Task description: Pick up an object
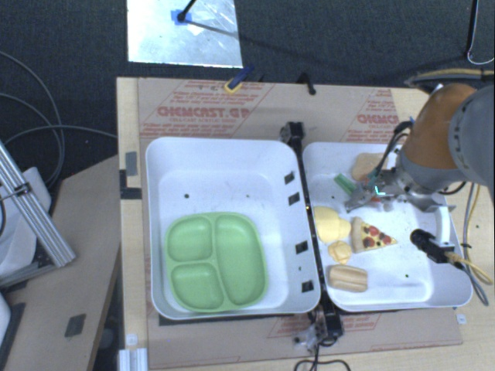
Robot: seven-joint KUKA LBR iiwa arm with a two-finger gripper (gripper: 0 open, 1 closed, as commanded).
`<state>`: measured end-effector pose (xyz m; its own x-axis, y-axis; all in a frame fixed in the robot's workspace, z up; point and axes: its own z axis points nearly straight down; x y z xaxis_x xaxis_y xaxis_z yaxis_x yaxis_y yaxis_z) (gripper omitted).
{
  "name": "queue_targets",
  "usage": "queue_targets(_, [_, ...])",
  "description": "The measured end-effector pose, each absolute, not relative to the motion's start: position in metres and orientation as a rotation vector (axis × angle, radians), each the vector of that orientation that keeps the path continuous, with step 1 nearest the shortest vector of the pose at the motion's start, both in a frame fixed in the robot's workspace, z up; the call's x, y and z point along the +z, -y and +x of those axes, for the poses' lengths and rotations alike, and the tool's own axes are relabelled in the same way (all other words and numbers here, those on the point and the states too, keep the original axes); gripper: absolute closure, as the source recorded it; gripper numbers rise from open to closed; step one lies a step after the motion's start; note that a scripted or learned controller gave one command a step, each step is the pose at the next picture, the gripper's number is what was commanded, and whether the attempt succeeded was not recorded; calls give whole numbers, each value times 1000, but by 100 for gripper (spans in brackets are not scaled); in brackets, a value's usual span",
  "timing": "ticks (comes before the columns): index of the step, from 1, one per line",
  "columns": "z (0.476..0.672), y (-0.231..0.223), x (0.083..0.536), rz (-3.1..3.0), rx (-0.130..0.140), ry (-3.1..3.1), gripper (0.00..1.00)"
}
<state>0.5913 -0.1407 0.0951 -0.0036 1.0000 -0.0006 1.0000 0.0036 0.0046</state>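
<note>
— While the gripper point(362, 198) hangs low over the right bin point(445, 288), where's the pizza slice point(373, 236)?

— In that bin, just below the gripper, apart from it. Bun point(347, 278) under it, yellow lump point(330, 224) left.

— Is the claw open or closed?

— Cannot tell. The green tray point(216, 261) lies in the left bin point(224, 161).
</note>
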Motion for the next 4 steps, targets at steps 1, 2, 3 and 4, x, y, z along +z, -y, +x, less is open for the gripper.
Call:
queue_targets(1, [550, 86, 87, 2210, 5, -2216, 0])
queue_targets(2, [485, 53, 190, 2213, 7, -2227, 0])
queue_targets(3, [486, 85, 103, 2225, -3, -2221, 0])
queue_targets(4, [509, 89, 86, 2214, 5, -2220, 0])
